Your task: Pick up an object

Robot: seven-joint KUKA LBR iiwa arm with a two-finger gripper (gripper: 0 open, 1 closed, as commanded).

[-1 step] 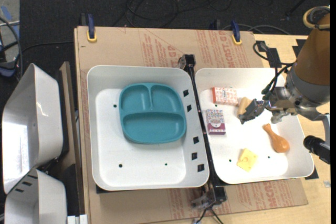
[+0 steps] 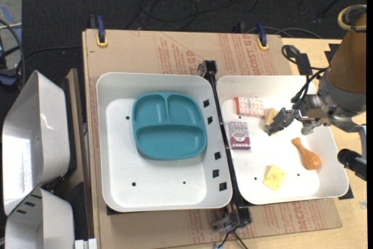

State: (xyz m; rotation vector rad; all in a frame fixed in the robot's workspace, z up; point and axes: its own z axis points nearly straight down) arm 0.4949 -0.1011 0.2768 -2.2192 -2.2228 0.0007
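Two shallow white bins sit side by side. One teal divided plate (image 2: 169,126) fills the left bin (image 2: 116,183). Four items lie in the right bin (image 2: 332,186): one red-and-white box (image 2: 249,105), one purple packet (image 2: 239,136), one yellow wedge (image 2: 274,177), one orange drumstick-shaped toy (image 2: 307,154). Above a tan object (image 2: 270,116), the gripper (image 2: 278,121) hovers; its opening cannot be told.

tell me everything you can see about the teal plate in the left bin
The teal divided plate looks like smooth moulded plastic, a rounded rectangle with a raised rim. Ridges split it into three compartments: two smaller ones along the far side and one wide one nearer the camera. It lies flat and right side up on the floor of the left bin, about midway across and slightly toward the far wall, with nothing in it.
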